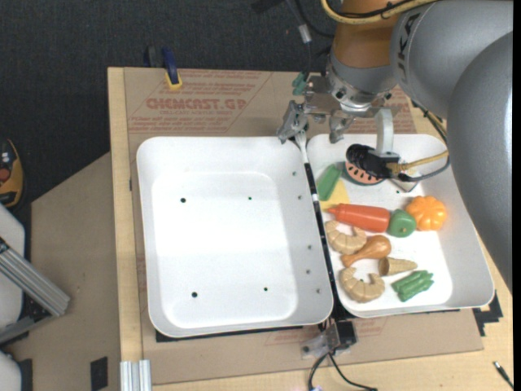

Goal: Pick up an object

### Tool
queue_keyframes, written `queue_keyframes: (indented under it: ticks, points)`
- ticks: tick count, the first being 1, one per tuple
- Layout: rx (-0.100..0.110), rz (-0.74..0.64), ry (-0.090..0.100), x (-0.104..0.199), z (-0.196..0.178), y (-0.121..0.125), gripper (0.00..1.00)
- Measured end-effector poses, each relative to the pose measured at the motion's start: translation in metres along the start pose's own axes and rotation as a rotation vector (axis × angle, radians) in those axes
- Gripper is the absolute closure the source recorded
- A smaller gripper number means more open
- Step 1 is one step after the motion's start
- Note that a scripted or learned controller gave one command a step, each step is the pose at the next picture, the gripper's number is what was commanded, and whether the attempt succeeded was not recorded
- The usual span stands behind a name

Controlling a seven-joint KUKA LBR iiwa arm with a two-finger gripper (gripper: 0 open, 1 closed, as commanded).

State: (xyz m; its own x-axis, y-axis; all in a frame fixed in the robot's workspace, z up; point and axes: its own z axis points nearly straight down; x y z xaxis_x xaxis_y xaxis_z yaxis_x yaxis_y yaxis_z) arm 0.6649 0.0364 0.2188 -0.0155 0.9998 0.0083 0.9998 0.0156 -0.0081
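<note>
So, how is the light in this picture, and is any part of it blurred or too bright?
In the camera view the light is even and soft; the left white bin is very bright, almost washed out, with faint shadow under its rim. The small plastic toy foods in the right white bin look sharp. The big grey arm near the lens is slightly soft, and the two-finger gripper is dim.

Tool [313,125] at 12 o'clock over bin divider; right bin [464,275] crowded: carrot [362,215], orange pepper [427,211], shrimp [361,283], green beans [413,284]; left bin [155,218] at 9 o'clock.
</note>
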Motion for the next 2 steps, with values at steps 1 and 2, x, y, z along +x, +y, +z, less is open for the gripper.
queue_keyframes:
  ticks: [1,2]
  points:
    - [-0.011,0.014,-0.008,-0.012,-0.016,0.002,1.00]
    - [-0.031,0.007,-0.004,0.062,-0.178,0.002,1.00]
